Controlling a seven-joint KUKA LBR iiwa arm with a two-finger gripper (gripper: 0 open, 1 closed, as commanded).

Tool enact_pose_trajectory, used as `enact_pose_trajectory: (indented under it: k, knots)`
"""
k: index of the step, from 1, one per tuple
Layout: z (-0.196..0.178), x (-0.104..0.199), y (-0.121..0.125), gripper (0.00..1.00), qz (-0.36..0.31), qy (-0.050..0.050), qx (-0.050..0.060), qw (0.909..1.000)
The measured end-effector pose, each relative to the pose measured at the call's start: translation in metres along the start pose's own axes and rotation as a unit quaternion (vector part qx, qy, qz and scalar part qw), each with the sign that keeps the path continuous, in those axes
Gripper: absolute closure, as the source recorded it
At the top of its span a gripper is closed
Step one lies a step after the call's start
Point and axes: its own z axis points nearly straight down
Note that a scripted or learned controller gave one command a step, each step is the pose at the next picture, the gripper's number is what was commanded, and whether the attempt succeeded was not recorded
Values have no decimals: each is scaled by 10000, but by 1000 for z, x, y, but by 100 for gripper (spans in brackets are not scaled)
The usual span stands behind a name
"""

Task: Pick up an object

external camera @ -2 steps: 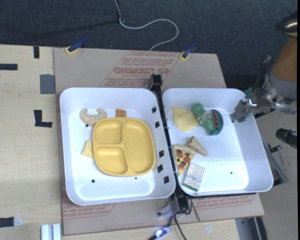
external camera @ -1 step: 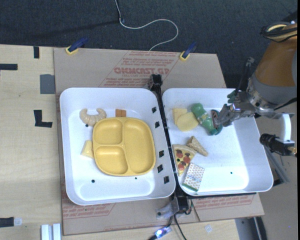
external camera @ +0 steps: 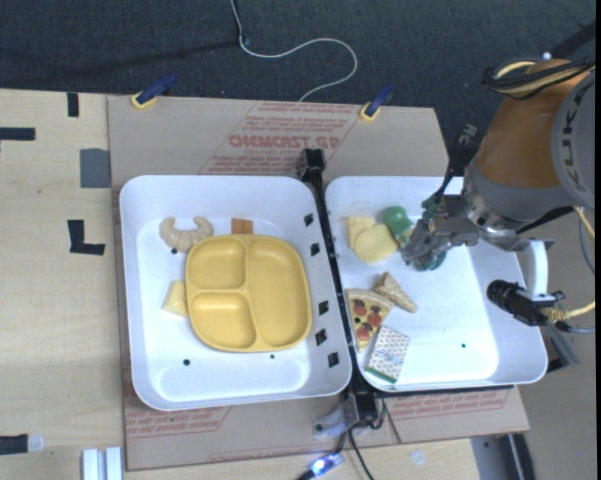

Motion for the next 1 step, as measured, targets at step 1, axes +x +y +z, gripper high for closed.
enact_pose_trajectory:
  k: [1]
  knots:
    - [-10,52,-10,100,-9,5,-7,10000]
